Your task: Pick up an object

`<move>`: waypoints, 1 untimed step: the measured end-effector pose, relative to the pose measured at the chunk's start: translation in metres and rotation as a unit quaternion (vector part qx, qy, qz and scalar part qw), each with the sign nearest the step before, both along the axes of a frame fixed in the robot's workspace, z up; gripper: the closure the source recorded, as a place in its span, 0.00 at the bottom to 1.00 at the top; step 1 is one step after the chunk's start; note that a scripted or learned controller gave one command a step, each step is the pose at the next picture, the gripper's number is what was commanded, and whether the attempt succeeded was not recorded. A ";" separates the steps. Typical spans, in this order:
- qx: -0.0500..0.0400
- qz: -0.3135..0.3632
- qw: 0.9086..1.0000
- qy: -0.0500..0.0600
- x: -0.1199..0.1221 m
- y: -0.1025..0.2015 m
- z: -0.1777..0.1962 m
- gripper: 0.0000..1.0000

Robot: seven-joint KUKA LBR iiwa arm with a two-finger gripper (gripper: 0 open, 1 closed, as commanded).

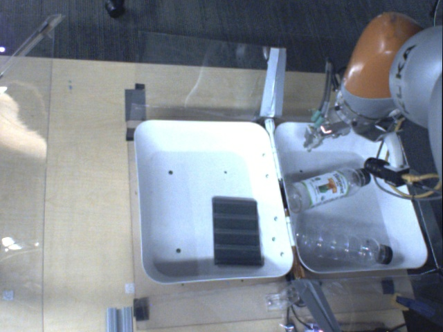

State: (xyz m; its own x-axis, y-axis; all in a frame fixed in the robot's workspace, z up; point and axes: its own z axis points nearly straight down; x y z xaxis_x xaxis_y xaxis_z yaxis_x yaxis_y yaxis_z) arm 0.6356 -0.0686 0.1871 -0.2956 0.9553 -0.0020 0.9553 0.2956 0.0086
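The tabletop of pale wood carries two shallow white bins side by side, set close so that their inner walls nearly touch, which lets the arm reach either one from its side. The arm, grey with an orange band, comes in over the tabletop's far right corner and bends down toward the right bin.

The left bin holds one dark ribbed block, lying flat near that bin's near edge. The right bin holds two bottles on their sides, as round things settle: a labelled clear bottle across the bin's middle, its cap end pointing to the bin's right wall, and an unlabelled clear bottle with a dark cap along the bin's near edge.

The hand hangs over the right bin's far edge, apart from both bottles, with nothing between its fingers; how far they are parted I cannot tell. The labelled bottle looks the likeliest pick, being nearest.
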 end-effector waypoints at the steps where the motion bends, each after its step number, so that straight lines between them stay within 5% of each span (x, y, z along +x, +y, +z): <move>1: 0.000 0.000 1.000 0.000 0.000 0.000 0.000 0.00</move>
